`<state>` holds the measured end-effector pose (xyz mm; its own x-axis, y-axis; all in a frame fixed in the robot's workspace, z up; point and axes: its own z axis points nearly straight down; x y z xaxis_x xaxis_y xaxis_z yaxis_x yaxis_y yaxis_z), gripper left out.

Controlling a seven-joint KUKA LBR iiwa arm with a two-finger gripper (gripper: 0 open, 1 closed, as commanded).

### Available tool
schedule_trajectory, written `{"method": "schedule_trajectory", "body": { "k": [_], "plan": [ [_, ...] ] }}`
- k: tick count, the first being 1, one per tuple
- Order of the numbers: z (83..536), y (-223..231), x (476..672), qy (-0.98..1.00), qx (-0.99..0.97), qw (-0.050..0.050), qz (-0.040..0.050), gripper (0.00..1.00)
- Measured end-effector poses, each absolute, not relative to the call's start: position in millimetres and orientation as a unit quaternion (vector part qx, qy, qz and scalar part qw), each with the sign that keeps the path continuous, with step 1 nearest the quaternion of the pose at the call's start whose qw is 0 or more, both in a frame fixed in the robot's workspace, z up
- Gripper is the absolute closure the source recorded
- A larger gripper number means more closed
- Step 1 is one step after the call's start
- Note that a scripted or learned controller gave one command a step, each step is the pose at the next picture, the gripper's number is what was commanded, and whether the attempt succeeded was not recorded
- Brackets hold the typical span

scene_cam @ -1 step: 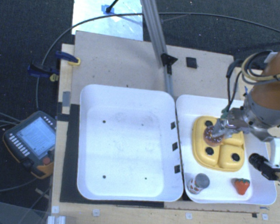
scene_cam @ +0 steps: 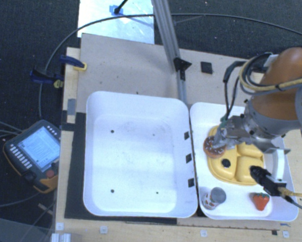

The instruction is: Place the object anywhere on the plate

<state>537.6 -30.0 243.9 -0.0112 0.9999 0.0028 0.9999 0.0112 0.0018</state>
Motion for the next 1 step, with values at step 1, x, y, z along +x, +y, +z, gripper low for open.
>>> {"method": "schedule_trajectory", "body": {
  "k": [1],
  "plan": [
    [232.0, 18.0, 534.6, -0.711, -0.704, 0.001, -0.001, 1.0]
  ]
}}
